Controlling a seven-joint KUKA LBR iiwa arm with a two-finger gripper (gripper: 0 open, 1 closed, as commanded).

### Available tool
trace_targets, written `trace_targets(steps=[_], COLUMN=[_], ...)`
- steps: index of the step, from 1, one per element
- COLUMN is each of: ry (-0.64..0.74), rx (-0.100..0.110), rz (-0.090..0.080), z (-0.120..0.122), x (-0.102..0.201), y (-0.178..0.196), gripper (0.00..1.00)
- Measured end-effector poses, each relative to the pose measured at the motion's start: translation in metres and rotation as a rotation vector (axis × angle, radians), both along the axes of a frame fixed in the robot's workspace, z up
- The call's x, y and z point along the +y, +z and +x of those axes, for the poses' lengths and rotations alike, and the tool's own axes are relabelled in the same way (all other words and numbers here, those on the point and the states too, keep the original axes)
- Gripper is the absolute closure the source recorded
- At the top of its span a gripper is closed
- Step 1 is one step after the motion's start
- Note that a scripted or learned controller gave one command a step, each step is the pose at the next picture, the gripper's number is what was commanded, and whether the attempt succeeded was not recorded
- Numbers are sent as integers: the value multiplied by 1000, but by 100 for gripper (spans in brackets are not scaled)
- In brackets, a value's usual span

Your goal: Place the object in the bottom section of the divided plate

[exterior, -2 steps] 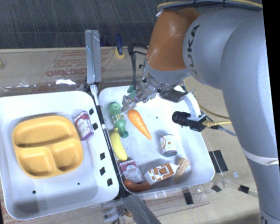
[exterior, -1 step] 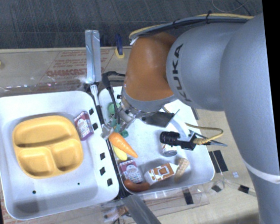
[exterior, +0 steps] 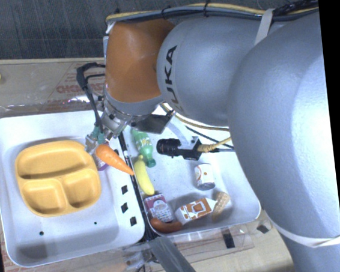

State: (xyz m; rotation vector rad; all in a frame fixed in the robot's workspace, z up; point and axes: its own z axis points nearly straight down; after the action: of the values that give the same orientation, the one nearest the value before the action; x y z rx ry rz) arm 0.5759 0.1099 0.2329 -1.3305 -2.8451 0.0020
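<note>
Carrot (exterior: pixel 114 159) slanting just below gripper (exterior: pixel 98 139), stem end at the fingertips, above the divider beside the yellow plate (exterior: pixel 56 177). Grasp or release of the jaws: cannot tell.

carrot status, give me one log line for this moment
carrot: at gripper, over bin divider | divided plate: left bin, no object in it | placement: not done

Black letters "KA" of the maker's name on the grey arm (exterior: pixel 211 67) near the orange band (exterior: pixel 131 61).
</note>
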Motion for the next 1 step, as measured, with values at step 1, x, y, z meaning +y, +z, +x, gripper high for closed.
trace_targets(steps=[1], ry=[101], rx=[3], rz=[0], z=[-1], x=[18], y=[-17], gripper=[100])
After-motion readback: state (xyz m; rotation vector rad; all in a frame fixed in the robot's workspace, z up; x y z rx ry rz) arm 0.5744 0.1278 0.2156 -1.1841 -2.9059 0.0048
